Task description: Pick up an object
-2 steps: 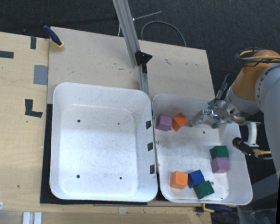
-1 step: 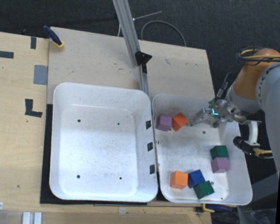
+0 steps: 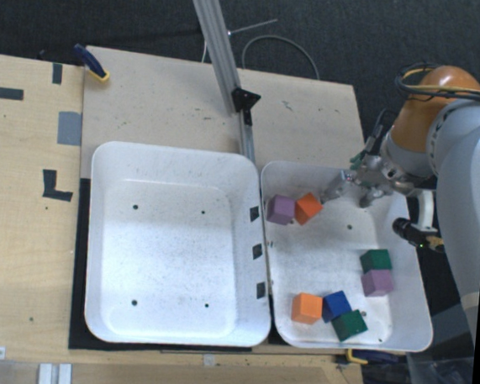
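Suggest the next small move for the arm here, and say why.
Probably ease the gripper left and down toward the orange block, the nearest object. The gripper sits over the right bin at its upper edge, just right of that block, which touches a purple block, so approach from its free right side.

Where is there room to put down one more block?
The left bin has a wide bare floor. In the right bin, a bare strip lies mid-floor, between the orange block near the gripper and the blue block cluster at the front, which is crowded.
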### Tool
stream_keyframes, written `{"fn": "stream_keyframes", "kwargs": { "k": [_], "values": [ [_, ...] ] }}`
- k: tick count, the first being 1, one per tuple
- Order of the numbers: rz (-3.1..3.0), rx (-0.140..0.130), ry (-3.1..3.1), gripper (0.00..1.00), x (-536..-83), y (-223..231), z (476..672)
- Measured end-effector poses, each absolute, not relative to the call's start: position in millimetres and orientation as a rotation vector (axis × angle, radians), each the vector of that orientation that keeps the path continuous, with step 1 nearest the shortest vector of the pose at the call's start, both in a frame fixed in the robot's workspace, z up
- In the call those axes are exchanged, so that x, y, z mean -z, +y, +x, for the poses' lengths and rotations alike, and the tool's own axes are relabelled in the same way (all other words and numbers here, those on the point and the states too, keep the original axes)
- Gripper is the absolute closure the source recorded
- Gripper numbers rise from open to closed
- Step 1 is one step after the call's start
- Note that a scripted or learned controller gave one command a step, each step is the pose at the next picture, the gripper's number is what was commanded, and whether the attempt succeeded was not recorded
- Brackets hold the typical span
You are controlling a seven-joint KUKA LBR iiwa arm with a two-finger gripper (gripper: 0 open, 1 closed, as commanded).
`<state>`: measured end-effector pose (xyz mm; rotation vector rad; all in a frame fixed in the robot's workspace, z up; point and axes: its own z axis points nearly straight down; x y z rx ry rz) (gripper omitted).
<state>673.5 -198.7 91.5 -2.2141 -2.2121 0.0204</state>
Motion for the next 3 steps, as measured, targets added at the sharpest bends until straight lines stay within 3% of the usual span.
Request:
{"fn": "stream_keyframes", "kwargs": {
  "k": [3],
  "values": [
    [-2.215,-0.019,-2.214,0.0,-91.3,-198.4,673.2]
  ]
}}
